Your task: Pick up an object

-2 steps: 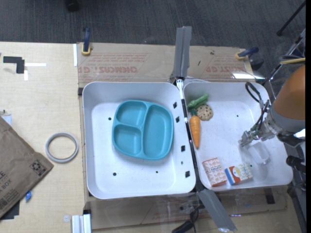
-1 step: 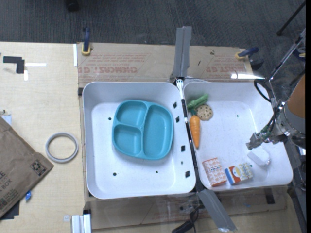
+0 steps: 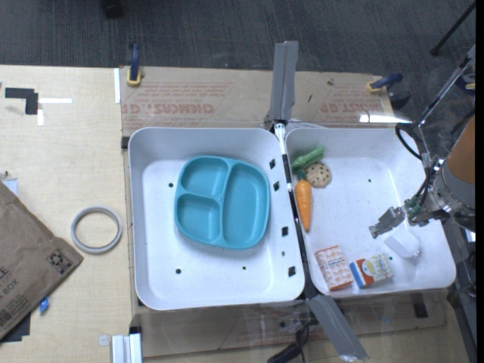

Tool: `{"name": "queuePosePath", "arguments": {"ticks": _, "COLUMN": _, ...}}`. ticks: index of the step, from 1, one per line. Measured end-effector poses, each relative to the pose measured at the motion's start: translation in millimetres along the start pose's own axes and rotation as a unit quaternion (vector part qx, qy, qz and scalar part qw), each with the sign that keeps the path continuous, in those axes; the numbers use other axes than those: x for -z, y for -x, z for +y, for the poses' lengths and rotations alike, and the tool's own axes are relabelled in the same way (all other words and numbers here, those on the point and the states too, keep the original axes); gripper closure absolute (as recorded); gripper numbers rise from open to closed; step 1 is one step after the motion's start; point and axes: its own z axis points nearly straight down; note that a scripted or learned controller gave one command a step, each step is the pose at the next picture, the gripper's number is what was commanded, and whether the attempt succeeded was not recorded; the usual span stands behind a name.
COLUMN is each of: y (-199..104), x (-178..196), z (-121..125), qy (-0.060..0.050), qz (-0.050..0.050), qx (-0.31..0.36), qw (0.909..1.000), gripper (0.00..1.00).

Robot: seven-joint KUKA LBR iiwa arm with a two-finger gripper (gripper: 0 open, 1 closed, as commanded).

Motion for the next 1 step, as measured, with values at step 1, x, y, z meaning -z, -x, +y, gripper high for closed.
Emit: {"name": "queuePosePath", "arguments": {"ticks": 1, "y": -2.7, "x": -99.1, "z": 0.3, "qy": 0.000, "qz": 0.000, "qx": 0.062, "qw": 0.9981, "gripper": 0.00}}
